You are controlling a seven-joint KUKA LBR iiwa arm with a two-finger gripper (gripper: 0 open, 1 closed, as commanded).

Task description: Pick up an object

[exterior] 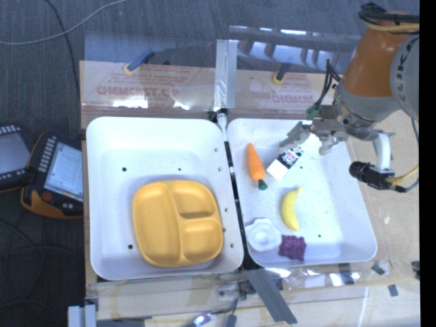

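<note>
Nearest you, at the front edge of the right bin, you see a purple bunch of grapes with a small white cup just to its left, almost touching it. Behind the grapes lies a yellow banana, standing roughly end-on toward the bin's back wall. Left of the banana, close to the wall shared with the other bin, a carrot lies with its green tip pointing toward the front. Between the carrot and the bin's back right corner you find a white bottle with a dark label, lying tilted, its upper end reaching toward the gripper. The gripper hangs over the back part of the right bin, just above and behind the bottle; you cannot tell from this angle whether its jaws are spread or closed, or whether they touch the bottle. The arm, with its orange band, comes in from the right. In the left bin a yellow divided plate rests toward the front right.
</note>
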